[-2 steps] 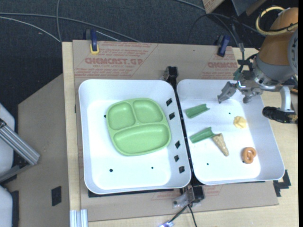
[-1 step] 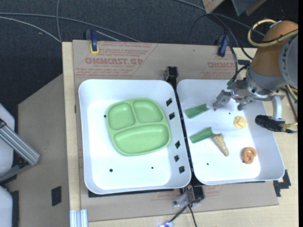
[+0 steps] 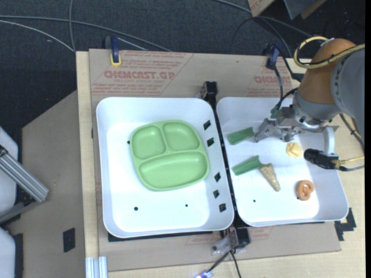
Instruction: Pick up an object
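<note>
Camera view: the hand (image 3: 273, 131) is seen spread wide and holding nothing in the right bin (image 3: 330, 210), a green block (image 3: 239, 136) at its 9 o'clock.

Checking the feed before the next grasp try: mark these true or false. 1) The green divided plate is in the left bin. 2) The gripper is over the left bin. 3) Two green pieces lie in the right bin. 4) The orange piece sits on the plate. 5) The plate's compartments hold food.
1) True: the green divided plate lies in the left bin.
2) False: the gripper is over the right bin.
3) True: one green piece near the divider, another green piece below it.
4) False: the orange piece lies in the right bin.
5) False: all three compartments look bare.
</note>
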Robot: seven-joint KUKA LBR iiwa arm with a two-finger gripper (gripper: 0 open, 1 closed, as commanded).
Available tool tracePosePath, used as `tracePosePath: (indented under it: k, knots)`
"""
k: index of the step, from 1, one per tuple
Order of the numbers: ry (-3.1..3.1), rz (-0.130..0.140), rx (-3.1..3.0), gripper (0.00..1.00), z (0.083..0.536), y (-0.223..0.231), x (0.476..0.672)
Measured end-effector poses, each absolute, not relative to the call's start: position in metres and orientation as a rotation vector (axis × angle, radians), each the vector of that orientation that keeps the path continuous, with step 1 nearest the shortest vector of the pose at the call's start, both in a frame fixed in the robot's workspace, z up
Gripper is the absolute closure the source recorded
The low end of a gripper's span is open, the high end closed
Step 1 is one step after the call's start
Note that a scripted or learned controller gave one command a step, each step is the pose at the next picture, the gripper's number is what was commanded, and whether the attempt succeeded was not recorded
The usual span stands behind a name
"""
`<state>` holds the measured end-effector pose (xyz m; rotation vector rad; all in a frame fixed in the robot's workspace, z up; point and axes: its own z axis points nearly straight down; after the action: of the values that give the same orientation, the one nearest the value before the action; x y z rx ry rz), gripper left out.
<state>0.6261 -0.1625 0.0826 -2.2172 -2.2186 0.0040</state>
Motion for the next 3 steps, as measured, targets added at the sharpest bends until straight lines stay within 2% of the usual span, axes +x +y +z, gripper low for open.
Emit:
tracePosePath:
  k: [1,2,3]
  knots:
    - [-2.222,-0.002,-2.220,1.00,0.097,-0.163,0.628]
    - [-2.224,-0.004,-2.225,1.00,0.142,-0.168,0.630]
    - [-2.228,-0.007,-2.226,1.00,0.208,-0.171,0.633]
